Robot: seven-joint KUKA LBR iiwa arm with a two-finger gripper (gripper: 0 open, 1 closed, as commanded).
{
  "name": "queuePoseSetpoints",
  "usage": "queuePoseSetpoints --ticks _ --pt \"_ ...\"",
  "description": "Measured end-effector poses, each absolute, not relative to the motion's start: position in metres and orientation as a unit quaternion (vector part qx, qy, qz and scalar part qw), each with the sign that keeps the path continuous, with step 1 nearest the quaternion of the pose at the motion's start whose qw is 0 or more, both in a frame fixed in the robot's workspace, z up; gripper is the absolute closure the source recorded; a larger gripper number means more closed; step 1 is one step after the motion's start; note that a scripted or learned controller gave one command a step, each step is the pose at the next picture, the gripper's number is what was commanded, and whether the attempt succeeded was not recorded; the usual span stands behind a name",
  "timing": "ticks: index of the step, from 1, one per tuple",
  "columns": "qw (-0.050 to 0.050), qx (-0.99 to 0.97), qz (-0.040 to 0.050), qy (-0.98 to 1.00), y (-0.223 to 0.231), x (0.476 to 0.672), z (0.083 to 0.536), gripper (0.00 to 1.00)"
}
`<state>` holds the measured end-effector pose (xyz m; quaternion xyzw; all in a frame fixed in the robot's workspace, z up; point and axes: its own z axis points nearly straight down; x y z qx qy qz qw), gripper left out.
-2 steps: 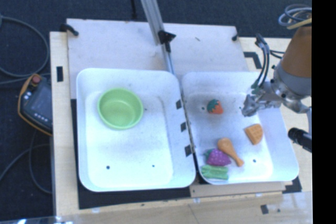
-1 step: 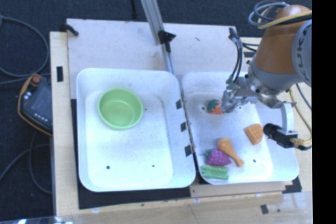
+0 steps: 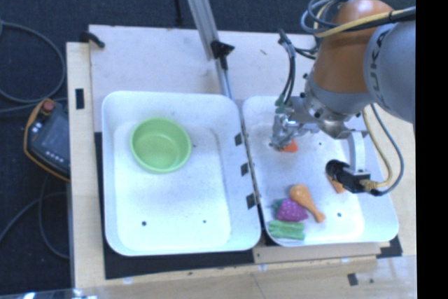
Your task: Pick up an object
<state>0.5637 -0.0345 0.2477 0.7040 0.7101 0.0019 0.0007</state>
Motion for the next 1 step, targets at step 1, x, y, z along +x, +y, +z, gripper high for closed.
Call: queuePoseSetpoints --ticks 1 --pt "0.001 0.704 0.0018 0.71 0.0174 0.5624 0.2516 1.0"
